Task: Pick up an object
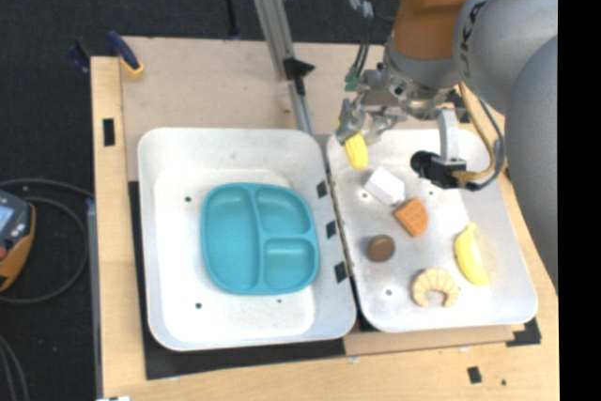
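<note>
Between the jaws of the two-finger gripper [361,132], at the far-left corner of the right white bin [512,249], sits a small yellow plastic-looking block [356,151], and the fingers seem to be closed on its upper end, though the wrist shadows the contact. To do this step well, a straight vertical lift with steady grip looks wise, since the smooth block could slip. Nearer the camera from the jaws lie a ridged tan croissant-shaped toy [437,286], a glossy yellow banana [470,255], a round brown disc [380,248], an orange wedge [411,218] and a white cuboid [384,186].
</note>
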`<action>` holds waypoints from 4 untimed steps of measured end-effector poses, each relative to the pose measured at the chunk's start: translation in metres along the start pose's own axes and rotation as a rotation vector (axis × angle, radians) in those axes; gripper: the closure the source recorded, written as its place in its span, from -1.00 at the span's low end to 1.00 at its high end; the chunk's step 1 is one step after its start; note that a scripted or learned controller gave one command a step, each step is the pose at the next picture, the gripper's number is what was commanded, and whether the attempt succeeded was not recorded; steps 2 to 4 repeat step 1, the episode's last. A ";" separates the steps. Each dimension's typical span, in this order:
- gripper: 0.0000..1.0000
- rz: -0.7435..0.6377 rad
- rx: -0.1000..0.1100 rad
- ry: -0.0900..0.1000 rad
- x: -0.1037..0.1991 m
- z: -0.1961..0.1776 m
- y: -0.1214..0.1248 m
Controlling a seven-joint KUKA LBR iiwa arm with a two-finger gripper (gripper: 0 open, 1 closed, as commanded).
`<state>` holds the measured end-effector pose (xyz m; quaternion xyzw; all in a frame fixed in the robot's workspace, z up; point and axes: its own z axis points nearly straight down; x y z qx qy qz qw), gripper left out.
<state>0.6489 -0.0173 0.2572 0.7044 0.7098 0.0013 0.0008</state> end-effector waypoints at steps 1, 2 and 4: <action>1.00 0.001 0.004 0.000 0.047 0.013 0.003; 1.00 0.001 0.004 0.000 0.047 0.013 0.003; 1.00 0.001 0.004 0.000 0.047 0.013 0.003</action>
